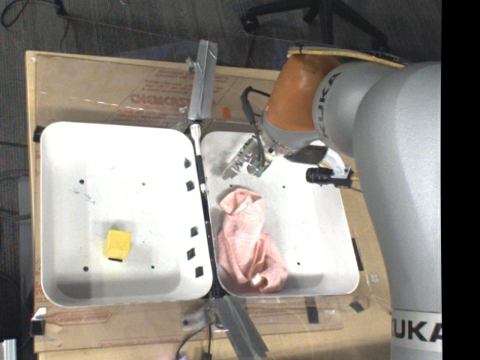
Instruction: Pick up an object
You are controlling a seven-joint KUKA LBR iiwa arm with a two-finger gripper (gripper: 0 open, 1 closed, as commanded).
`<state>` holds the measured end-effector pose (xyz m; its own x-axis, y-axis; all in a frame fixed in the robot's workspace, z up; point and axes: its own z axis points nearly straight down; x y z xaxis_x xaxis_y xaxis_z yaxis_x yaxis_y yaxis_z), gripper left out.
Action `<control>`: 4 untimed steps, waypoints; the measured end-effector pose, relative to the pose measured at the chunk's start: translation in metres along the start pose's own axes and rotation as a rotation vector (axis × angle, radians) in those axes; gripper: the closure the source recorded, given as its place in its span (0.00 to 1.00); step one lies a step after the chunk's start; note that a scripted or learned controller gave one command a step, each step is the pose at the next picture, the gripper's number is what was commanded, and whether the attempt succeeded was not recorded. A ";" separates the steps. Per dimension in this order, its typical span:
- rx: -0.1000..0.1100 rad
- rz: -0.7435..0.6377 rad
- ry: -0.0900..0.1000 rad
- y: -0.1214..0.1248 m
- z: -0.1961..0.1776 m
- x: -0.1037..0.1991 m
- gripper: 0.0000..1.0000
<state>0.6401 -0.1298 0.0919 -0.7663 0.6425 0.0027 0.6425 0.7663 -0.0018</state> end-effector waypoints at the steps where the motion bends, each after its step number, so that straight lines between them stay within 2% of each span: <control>1: -0.002 0.023 -0.005 -0.006 -0.002 -0.020 1.00; 2: -0.003 0.047 -0.007 -0.007 -0.002 -0.024 1.00; 3: -0.001 -0.257 -0.001 -0.009 0.000 0.001 1.00; 4: -0.002 -0.193 -0.006 -0.008 -0.106 -0.005 1.00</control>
